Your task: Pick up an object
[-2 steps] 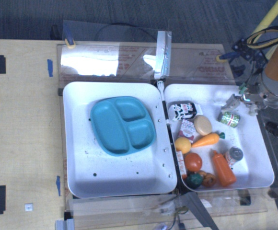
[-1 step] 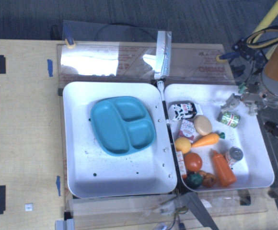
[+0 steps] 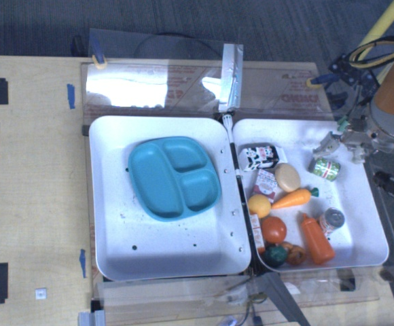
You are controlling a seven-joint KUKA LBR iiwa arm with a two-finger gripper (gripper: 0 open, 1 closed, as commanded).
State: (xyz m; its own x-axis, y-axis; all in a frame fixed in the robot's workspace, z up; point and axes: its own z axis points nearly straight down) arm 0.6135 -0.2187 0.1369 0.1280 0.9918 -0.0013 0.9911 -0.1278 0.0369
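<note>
The bench [image 3: 27, 202] is light wood with a few black marks and small bits of blue tape on it. Behind it the floor [image 3: 183, 5] is dark blue-grey carpet. Two white bins sit side by side on the bench.

The left bin [image 3: 115, 250] holds a blue plate [image 3: 175, 177] with three parts. The plate lies flat near the middle of that bin.

The right bin [image 3: 367, 243] is full of little toys. A black and white carton [image 3: 259, 156] lies near the top left corner. Just below it are a small packet [image 3: 265, 181] and a tan egg [image 3: 287, 177]. A carrot [image 3: 293, 198] lies under the egg, and a yellow lemon [image 3: 259, 205] is beside the carrot. A red tomato [image 3: 274, 229] sits below the lemon. An orange bottle [image 3: 316, 239] lies near the bottom, with a small grey can [image 3: 333, 218] just beside it. A dark green toy [image 3: 276, 253] sits at the bottom edge.

A little green can [image 3: 325, 168] lies on its side near the top right of this bin. The gripper [image 3: 343, 141] hangs right above it, close by. I cannot tell if the fingers are wide or narrow. Nothing can be seen between them. The arm [image 3: 390, 100] comes in from the right, with yellow and blue cables [image 3: 360, 56] behind it.

A clear plastic sheet [image 3: 156, 87] lies behind the bins.
</note>
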